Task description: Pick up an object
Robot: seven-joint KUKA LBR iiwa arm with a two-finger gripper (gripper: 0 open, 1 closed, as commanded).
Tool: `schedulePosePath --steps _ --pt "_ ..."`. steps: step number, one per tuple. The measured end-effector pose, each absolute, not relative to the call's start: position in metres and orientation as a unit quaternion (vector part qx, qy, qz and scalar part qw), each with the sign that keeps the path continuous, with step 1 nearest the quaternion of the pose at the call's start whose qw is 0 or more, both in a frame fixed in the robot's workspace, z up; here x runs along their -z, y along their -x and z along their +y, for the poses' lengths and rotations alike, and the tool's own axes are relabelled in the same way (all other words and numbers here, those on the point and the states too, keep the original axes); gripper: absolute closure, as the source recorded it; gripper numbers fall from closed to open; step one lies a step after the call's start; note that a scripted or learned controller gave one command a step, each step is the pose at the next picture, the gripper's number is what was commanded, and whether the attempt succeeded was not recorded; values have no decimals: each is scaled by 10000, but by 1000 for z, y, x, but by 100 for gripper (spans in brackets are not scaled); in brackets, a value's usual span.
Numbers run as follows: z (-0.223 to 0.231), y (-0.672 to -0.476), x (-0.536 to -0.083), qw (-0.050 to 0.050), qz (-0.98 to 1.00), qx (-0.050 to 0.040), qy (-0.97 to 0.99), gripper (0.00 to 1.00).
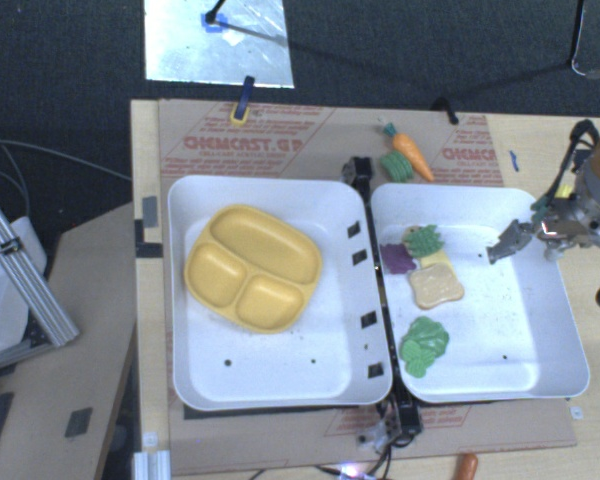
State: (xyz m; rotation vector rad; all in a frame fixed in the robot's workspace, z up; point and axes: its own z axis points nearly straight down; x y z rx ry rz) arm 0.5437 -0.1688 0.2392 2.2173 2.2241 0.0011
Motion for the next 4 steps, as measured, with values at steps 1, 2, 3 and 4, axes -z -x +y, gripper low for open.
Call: schedulePosePath --steps 1,2,3,4 --pt "-121 -537 -494 91 7101 -66 -7040 0" --pt "-12 -498 -534 22 7130 -44 -7012 0" --pt "88 -484 -299 -52 7106 53 -7036 0" --pt "84 -488 -318 10 7075 -21 -7067 100"
